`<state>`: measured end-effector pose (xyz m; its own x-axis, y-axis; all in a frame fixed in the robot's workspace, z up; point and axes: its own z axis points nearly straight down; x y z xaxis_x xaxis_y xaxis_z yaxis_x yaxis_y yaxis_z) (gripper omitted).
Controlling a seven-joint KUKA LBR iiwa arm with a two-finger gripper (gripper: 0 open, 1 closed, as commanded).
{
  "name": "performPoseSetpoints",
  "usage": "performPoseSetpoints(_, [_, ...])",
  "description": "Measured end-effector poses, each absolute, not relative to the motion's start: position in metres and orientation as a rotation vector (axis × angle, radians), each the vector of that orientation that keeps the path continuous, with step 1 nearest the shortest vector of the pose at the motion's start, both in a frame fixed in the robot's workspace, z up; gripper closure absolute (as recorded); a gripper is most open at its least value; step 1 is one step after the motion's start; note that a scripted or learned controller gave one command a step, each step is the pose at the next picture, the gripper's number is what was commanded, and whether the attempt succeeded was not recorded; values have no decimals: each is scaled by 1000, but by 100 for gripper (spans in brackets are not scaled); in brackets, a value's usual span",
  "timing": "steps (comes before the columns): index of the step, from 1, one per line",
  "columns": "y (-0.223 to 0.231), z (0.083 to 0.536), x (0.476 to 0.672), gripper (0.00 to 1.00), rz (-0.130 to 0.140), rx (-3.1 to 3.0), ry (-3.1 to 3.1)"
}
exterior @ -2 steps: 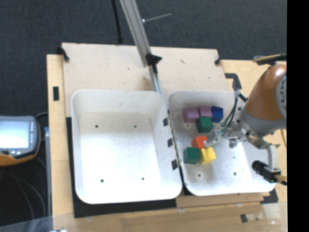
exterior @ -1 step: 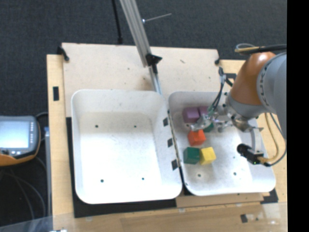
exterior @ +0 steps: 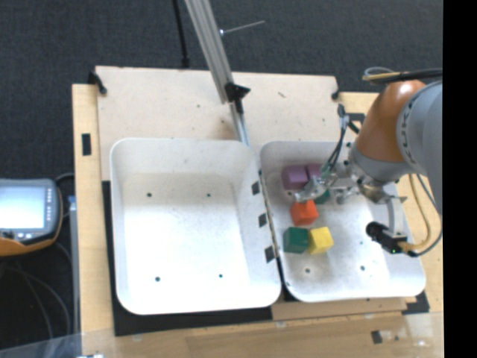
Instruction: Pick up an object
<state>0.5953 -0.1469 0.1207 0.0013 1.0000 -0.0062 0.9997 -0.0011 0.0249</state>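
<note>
I cannot tell how my gripper (exterior: 311,193) stands, hanging low in the right bin (exterior: 387,286) between the purple block (exterior: 295,176) at eleven o'clock and the orange block (exterior: 303,213) at six, presumably picking, green block (exterior: 296,239) and yellow block (exterior: 321,239) beyond.

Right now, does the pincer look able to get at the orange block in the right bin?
Probably yes. The pincer hangs just above the orange block, and the block's top looks uncovered. The purple block and the green block sit close by, which could crowd the approach.
</note>
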Motion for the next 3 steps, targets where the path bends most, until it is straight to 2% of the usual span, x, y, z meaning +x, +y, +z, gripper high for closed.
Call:
performPoseSetpoints(1, [-139, 118, 590, 0, 24, 2207, 2208])
performPoseSetpoints(2, [-131, 163, 627, 0, 8, 2210, 2221])
performPoseSetpoints(3, [-133, 171, 625, 100, -1, 2205, 2231])
